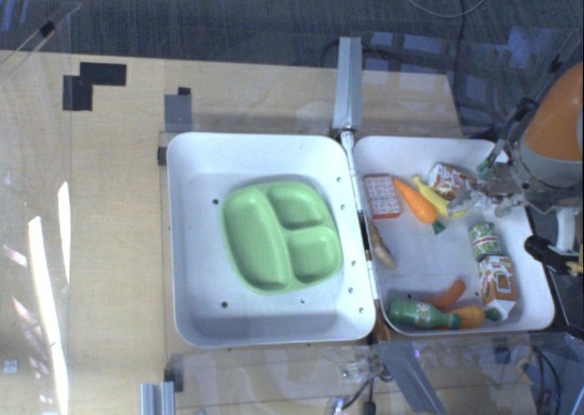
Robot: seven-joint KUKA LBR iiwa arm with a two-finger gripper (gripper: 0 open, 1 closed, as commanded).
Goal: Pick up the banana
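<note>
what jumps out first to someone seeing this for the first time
The big green divided plate sits alone in the left bin. The right bin is crowded with toy food: a yellow banana beside an orange carrot near the top, a green bottle along the bottom.

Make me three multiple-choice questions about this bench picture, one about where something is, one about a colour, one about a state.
1. Where does the banana lie?
A. On the green plate
B. In the right bin, beside the carrot
C. On the bare bench

2. What colour is the divided plate in the left bin?
A. Green
B. Red
C. Blue

3. How does the green bottle sit?
A. Upright in the left bin
B. Standing on the plate
C. On its side near the right bin's front edge

Answers: 1 B, its yellow strip lies against the carrot in the right bin. 2 A, the plate is pale green. 3 C, its length runs along the bin floor.
</note>
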